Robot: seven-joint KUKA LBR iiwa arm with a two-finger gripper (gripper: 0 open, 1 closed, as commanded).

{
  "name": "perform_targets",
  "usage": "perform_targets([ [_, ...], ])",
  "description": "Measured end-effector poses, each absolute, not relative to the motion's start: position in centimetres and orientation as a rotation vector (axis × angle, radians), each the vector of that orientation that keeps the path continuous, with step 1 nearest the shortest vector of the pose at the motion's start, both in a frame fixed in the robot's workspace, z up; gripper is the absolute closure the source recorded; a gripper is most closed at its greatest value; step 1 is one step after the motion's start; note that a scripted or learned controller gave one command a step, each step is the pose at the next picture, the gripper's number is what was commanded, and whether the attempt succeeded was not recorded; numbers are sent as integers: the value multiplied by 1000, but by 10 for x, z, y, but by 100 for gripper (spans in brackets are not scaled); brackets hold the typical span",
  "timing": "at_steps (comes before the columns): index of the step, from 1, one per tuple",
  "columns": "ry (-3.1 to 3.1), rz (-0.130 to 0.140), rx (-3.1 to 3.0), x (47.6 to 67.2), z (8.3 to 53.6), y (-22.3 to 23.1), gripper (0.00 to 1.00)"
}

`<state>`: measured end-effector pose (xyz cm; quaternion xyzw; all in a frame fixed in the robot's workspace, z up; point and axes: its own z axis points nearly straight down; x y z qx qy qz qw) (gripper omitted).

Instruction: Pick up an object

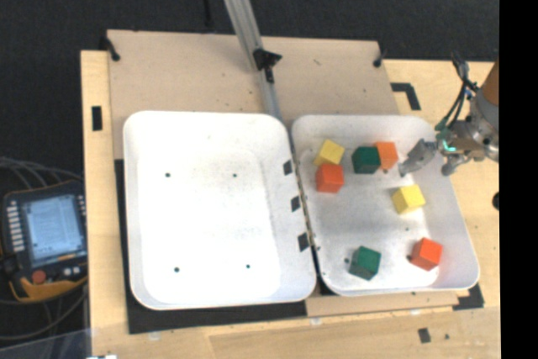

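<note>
Gripper: I see my gripper (430,156) at the right side, over the top right part of the right bin (445,269). Its two fingers are spread apart, and there is nothing between them.

Why it hangs there: I think it is up above the blocks so it can pick one and come down. No block has been picked up yet.

Nearest blocks: The orange block (387,154) and the dark green block (365,160) sit touching each other, just left of the gripper. A yellow block (408,198) lies just below it, on its own.

Other blocks: A second yellow block (330,152) sits close above a red block (329,177) near the bin's left wall. A green block (365,262) and a red-orange block (426,253) lie near the bottom, well apart.

My pick: The lone yellow block looks easiest to me, because the fingers have room on both sides. The touching pair could get in the way of a finger.

Left bin: The left bin (143,181) is right beside the right one. I think it is where blocks can be dropped.

Bench: Both bins rest on a light wood bench (235,50). A slanted metal pole (239,4) stands at the back.

Room: The floor is dark. A hand controller (46,235) with a lit screen lies on the left with cables.
</note>
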<state>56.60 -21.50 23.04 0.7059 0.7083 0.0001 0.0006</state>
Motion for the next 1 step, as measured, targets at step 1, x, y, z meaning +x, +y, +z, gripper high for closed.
perform_targets([
  [1, 2222, -6, 2224, 565, 168, -213, 0],
])
